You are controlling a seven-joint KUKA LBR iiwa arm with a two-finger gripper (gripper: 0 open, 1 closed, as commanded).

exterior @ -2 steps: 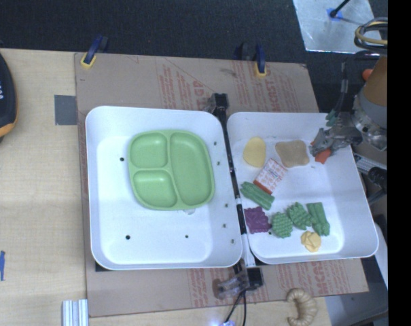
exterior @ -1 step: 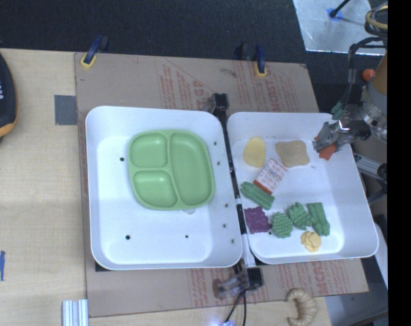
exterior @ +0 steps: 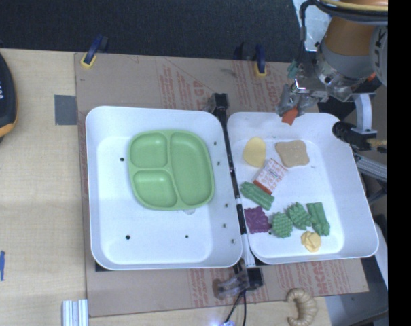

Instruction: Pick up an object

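Orange shows between the fingertips of the gripper (exterior: 291, 111), a small orange object (exterior: 288, 117) pinched at the tips, so we read the claw as closed narrow on that piece, lifted at the far edge of the right bin (exterior: 354, 202). Grip looks shallow, only the top of the piece is caught.

We see 2 bins. The left bin (exterior: 106, 182) carries a green divided plate (exterior: 171, 168). Right bin still has a yellow lump (exterior: 255, 151), a tan slab (exterior: 291, 153), a red-and-white packet (exterior: 270, 176), a green pod (exterior: 257, 195), a purple piece (exterior: 255, 219), a few green bumpy pieces (exterior: 290, 219) and a small yellow item (exterior: 311, 240).

To do this step well, we judge: raise straight up, slow, no sideways swing until clear of the bin wall, since a tip pinch can slip. Keep squeeze steady. Avoid wrist twist near the rim.
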